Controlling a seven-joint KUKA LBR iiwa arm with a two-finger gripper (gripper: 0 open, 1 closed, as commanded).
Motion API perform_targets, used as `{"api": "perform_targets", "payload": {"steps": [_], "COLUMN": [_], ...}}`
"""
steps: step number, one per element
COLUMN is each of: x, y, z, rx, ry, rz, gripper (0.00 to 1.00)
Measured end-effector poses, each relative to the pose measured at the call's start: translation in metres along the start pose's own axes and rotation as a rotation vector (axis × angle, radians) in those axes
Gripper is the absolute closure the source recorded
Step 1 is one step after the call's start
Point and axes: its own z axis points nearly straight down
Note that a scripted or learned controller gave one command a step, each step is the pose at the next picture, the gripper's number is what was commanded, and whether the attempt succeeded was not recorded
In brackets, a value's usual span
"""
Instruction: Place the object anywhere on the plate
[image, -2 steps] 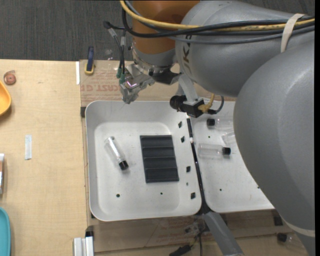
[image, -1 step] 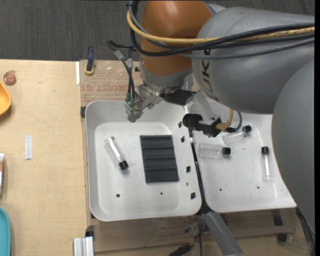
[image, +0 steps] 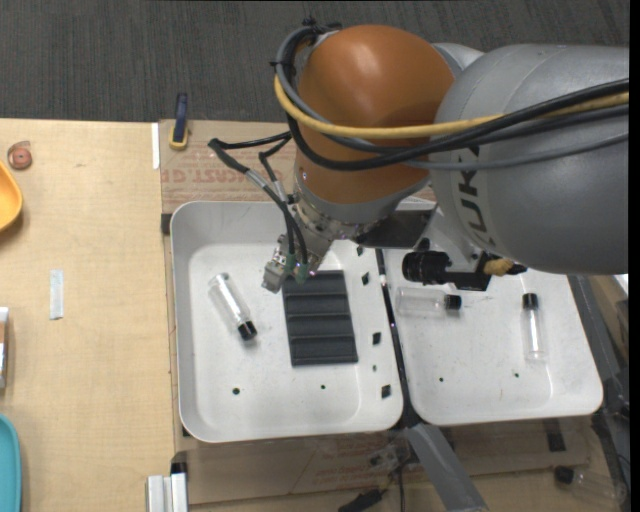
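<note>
Even, bright overhead light, soft shadows in the white bins (image: 190, 400), slightly soft focus throughout.

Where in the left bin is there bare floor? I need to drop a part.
Left bin: free along the front wall, and between vial and left wall. Crowded mid-bin, where the end effector sits at the black plate.

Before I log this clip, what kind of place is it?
Probably a robotics lab bench: a KUKA arm over two white bins, clear vials as test objects, cardboard underneath.
</note>
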Motion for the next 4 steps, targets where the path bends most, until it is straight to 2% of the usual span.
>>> {"api": "perform_targets", "payload": {"steps": [1,2,3,4], "x": [0.000,-0.002,-0.020,0.003], "y": [0.000,-0.001,0.033,0.016], "z": [0.000,-0.008,0.054,0.030], "rx": [0.000,0.001,0.000,0.000], "ry": [0.000,-0.001,0.000,0.000], "rz": [0.000,0.004,-0.043,-0.084], "gripper": [0.00,1.00,1.00,1.00]}}
